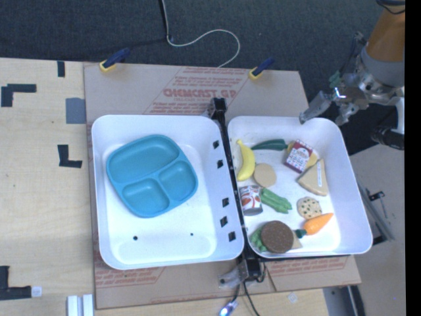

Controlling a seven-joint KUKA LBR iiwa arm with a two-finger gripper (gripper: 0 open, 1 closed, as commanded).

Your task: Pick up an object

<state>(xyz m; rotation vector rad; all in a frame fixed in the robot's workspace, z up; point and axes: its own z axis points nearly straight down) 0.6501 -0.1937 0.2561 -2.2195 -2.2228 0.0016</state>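
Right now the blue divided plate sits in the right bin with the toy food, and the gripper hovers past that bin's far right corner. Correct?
Not quite. The camera view shows the blue divided plate in the left bin, apart from the toy food, which lies in the right bin. The gripper does hover past the right bin's far right corner.

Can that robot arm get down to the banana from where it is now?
Probably yes. The banana lies uncovered at the left side of the right bin, with nothing stacked on it. The gripper hangs above that bin's far right corner, so its way looks free, though the round cookie touches the banana.
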